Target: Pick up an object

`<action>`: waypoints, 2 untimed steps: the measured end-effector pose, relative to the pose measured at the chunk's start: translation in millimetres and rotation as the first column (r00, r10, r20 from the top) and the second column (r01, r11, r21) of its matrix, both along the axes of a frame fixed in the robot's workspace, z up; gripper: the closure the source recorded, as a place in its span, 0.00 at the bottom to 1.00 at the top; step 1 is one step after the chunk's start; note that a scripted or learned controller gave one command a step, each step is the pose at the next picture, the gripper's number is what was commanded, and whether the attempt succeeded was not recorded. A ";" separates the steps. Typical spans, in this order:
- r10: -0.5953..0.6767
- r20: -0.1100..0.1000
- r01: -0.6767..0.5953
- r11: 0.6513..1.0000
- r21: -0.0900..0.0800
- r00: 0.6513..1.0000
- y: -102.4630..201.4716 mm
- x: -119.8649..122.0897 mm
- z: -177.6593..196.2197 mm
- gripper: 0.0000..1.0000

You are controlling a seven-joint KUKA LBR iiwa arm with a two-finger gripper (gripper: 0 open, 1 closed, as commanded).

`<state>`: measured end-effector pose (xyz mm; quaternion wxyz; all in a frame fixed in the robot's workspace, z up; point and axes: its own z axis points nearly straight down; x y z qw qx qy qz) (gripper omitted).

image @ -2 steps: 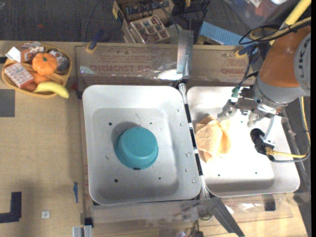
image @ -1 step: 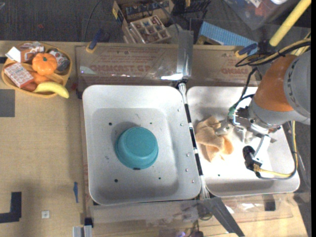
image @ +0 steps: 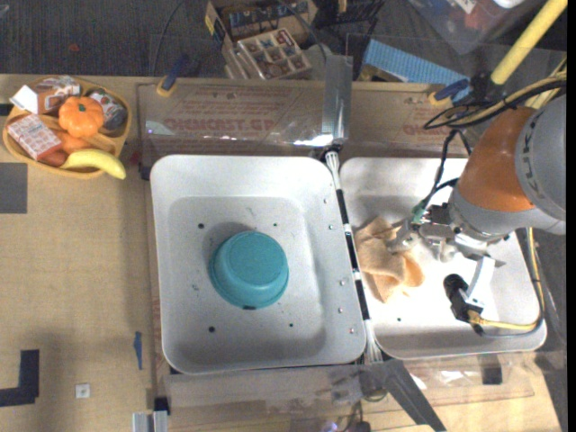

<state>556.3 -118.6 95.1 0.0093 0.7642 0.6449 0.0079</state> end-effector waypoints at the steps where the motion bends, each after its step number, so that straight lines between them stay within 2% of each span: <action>1: -0.004 0.004 0.004 1.000 0.004 1.000 -0.7 1.2 11.1 1.00; 2: -0.100 -0.025 0.101 0.995 0.004 0.995 -29.0 -60.3 68.5 1.00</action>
